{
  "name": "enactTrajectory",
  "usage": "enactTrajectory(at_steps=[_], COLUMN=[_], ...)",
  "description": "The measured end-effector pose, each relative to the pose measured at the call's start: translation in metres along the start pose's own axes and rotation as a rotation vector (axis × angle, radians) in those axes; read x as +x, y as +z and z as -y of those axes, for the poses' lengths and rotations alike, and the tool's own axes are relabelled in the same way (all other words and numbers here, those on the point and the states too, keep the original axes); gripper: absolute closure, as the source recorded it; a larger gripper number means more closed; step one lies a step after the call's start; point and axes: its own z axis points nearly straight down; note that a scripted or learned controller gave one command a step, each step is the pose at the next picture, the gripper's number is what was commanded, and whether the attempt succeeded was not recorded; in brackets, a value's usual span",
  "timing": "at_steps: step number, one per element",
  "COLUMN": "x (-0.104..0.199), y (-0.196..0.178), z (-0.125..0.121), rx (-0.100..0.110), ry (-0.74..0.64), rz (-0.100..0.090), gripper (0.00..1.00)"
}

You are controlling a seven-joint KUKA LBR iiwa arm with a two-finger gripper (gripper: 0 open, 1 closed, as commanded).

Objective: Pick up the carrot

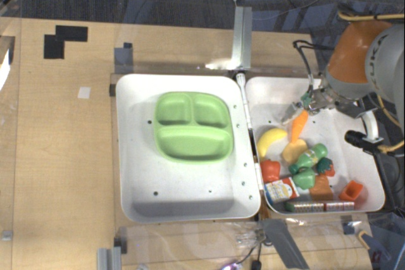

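- Far off to my left sits the left-hand shallow white plastic bin (136,199), holding a lime-green plastic tray with three compartments (192,125). It lies flat in the middle of that bin, well apart from me, and plays no part in this pick as far as I can judge.
- Nearer, still left of me and a little below, a round yellow lemon-like toy (271,140) rests against the inner wall of the right-hand shallow white plastic bin (266,95). A small red pepper-like toy (271,169) lies just under it.
- Immediately below and slightly left of my fingertips is the slim orange plastic carrot (299,126), tilted, its upper end pointing up towards me and its lower end touching a tan rounded toy (293,150). It leans that way, I think, because the pile beneath props it.
- My two-finger gripper (311,100) hangs right at the carrot's top end. The fingers are too small and blurred here, so I cannot tell whether they are spread, closed, or already pinching the carrot; I will not claim a hold.
- Below me and to my right lies the rest of the heap: green rounded toys (310,161), a small orange cup-shaped toy (352,190) and a flat printed packet (282,189), crowded together at the bin's near side.
- My guess is that the crowding matters: a grasp low on the carrot could snag neighbours, so its free upper end seems the sensible place to take it.
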Motion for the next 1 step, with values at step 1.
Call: enactTrajectory(at_steps=[1], x=[0.0009], y=[-0.0128], z=[-0.0037], rx=[-0.008], ry=[-0.002], rz=[0.001], gripper=[1.0])
